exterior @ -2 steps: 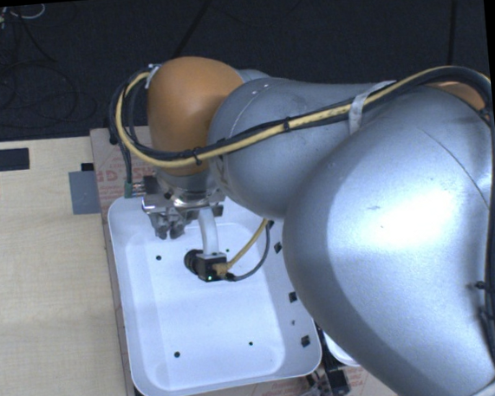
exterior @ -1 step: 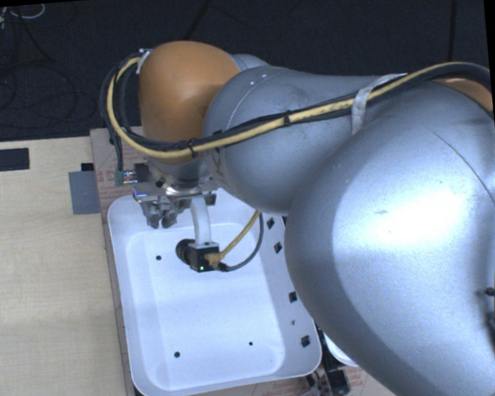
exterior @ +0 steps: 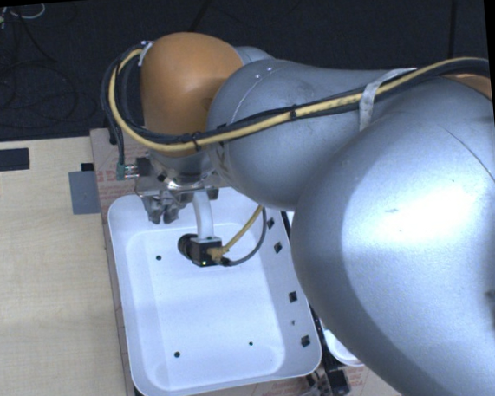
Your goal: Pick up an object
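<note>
from where i stand, the big grey metal robot arm (exterior: 389, 223) with its rounded orange band (exterior: 185, 72) leans in across most of the scene. its gripper (exterior: 163, 211) hangs just over the far rim of the shallow white plastic bin (exterior: 135, 334) on the left, low and close to the bin's wall. the metal parts there blur together, so i cannot tell whether the gripper is wide or narrow, and i see nothing held in it. as for the object to be picked up, i cannot say where it lies. the white floor of this bin carries a few small dark specks (exterior: 176, 354), which look to me like holes or fixings rather than loose things. the second white bin (exterior: 339, 350) is almost wholly covered by the arm, with a sliver of rim peeking out near the bottom, so anything in it is hidden. the pale wooden desk (exterior: 40, 300) bears a flat grey patch (exterior: 82, 191) that looks like a mark, not a thing to lift. i judge the task to be in its early part: the gripper is at a bin, but no grasp is shown, and the closing and the lift are both left to do.
</note>
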Robot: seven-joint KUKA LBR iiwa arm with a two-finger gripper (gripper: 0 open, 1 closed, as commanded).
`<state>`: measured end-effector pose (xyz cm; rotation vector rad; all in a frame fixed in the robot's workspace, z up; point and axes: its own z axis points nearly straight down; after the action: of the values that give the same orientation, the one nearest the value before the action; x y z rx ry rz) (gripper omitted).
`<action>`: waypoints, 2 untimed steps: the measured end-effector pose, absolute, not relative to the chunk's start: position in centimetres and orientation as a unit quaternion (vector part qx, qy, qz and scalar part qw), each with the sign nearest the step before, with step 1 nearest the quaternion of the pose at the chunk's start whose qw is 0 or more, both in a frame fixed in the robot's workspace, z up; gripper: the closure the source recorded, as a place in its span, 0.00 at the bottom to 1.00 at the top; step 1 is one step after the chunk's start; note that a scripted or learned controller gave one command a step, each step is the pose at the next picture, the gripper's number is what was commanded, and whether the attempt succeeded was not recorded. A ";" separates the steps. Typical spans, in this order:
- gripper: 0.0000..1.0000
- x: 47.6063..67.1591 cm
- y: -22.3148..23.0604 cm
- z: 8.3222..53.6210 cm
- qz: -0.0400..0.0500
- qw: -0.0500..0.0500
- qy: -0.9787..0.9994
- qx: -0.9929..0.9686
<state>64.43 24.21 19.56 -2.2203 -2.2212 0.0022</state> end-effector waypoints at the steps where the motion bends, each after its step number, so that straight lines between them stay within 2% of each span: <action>1: 1.00 58.2 24.3 25.9 0.002 0.002 -0.708 -0.706; 2: 1.00 63.8 24.2 8.1 0.003 0.001 -0.708 -0.706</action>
<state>63.81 24.24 8.12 -2.2184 -2.2228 0.0100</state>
